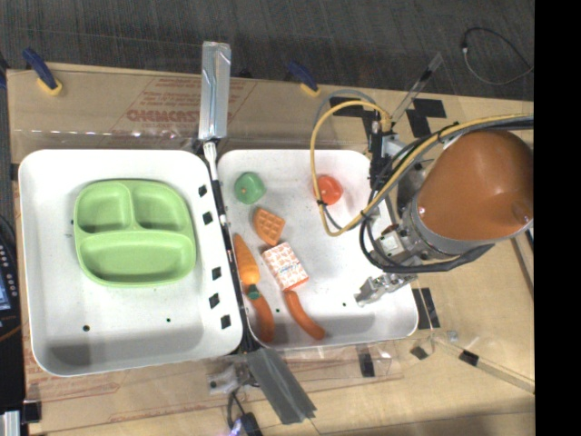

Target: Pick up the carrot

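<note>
Hovering over the right bin [399,321], the hand [381,287] — grip unclear — sits apart from the carrot [245,262].

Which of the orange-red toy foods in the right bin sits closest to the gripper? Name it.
The small round red-orange piece near the bin's far wall, under the yellow cable. The carrot, sausage and waffle all lie farther left of the gripper.

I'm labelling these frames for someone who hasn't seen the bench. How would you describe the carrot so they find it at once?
Start at the right bin, the one holding the toy food. Along its left wall, beside the divider, lies the carrot: a long orange taper with a small green tip. The sausage nearby is curved and lacks green, and the waffle is short and ridged.
</note>
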You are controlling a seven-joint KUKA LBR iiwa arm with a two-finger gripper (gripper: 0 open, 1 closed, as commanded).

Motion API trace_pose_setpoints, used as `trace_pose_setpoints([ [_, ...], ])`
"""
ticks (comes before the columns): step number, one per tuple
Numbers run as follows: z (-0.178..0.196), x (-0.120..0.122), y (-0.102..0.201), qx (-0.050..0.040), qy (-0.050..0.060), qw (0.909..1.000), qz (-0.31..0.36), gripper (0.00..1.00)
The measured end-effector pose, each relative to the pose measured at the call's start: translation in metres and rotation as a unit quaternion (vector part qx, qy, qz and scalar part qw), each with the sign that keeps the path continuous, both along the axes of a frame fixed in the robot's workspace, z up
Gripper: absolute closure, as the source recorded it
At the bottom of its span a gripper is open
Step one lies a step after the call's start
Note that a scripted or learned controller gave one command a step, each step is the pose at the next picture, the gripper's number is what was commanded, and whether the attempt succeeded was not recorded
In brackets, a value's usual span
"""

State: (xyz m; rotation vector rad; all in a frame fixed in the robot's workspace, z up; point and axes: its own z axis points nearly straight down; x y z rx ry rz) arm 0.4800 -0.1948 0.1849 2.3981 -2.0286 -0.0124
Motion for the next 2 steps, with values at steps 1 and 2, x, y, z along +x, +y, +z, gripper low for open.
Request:
trace_pose_setpoints([
  [1, 0.053, -0.001, 0.031, -0.0023, -0.003, 0.9523, -0.305, 1.00],
  [2, 0.069, 0.000, 0.025, -0.0008, -0.003, 0.9970, -0.077, 1.00],
])
